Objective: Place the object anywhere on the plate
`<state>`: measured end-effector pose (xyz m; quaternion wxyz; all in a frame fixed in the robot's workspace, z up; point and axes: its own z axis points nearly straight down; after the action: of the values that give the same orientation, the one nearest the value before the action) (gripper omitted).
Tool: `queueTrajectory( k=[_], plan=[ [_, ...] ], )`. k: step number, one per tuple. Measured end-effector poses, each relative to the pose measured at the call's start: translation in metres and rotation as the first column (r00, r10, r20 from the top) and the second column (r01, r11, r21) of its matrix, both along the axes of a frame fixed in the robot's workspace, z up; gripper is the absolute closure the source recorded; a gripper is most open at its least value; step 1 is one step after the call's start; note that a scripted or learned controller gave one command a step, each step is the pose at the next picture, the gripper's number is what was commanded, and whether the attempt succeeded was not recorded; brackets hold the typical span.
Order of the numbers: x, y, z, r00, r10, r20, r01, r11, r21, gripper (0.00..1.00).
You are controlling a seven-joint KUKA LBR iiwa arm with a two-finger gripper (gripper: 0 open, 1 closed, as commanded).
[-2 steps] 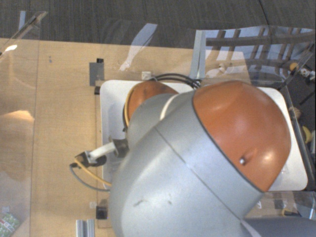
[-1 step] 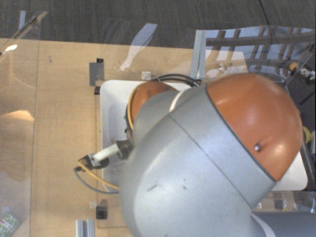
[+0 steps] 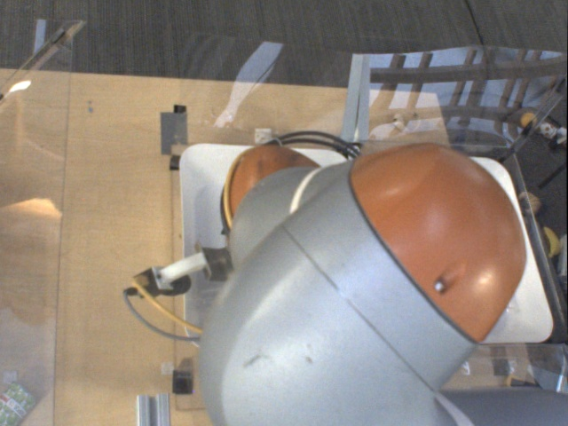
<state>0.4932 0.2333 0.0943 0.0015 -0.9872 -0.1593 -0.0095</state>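
Close under the camera, the grey arm point(image 3: 337, 327) with its orange band point(image 3: 435, 229) covers most of the white bin point(image 3: 200, 171). Tool hidden beneath; its grip can't be judged. Object and plate can't be made out. Beyond, pale wooden tabletop point(image 3: 89, 193).

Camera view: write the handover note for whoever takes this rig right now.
Arm: bulks over the white bin, hiding most of it.
Gripper: hidden under the arm; its state cannot be told.
Object and plate: cannot be made out from here; an orange curved shape peeks past the arm, unclear what it is.
Done: nothing confirmable.
Left: treat the placing as not yet verified; check once the arm lifts.
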Motion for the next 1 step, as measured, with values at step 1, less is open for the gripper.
queueTrajectory(
  k=[1],
  plan=[
    [0.0007, 0.0022, -0.0002, 1.000, 0.003, 0.003, -0.003, 1.000, 0.003, 0.00]
  ],
)
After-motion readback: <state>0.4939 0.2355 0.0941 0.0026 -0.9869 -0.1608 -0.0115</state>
